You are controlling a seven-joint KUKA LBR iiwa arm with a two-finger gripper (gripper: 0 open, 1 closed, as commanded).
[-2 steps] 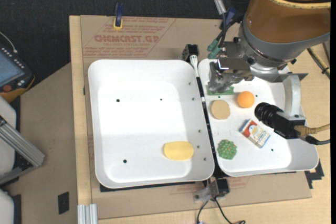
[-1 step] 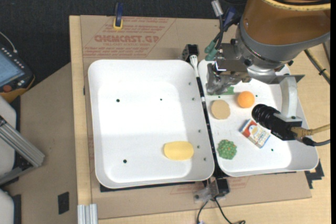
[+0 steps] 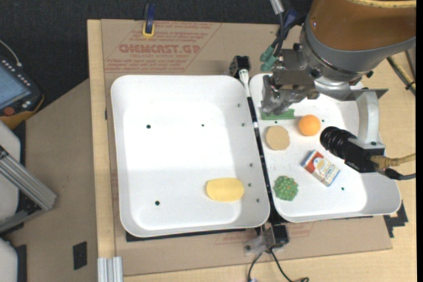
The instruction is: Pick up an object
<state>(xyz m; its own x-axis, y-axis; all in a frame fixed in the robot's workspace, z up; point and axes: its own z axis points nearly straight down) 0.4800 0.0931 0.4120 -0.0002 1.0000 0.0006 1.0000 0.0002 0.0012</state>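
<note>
Green flat piece (image 3: 283, 114) lies at 12 o'clock in the right bin (image 3: 380, 198), under the gripper (image 3: 274, 104); grip state cannot be told. Tan disc (image 3: 277, 138) just at 6 o'clock, orange ball (image 3: 308, 125) at 3. Yellow lump (image 3: 225, 189) in left bin (image 3: 132, 142).

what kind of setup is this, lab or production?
Most likely a robotics lab bench for grasping trials. Two shallow white bins sit on a cardboard sheet, holding toy-like items such as an orange ball and a green lump. Loose cables trail off the bench.
</note>
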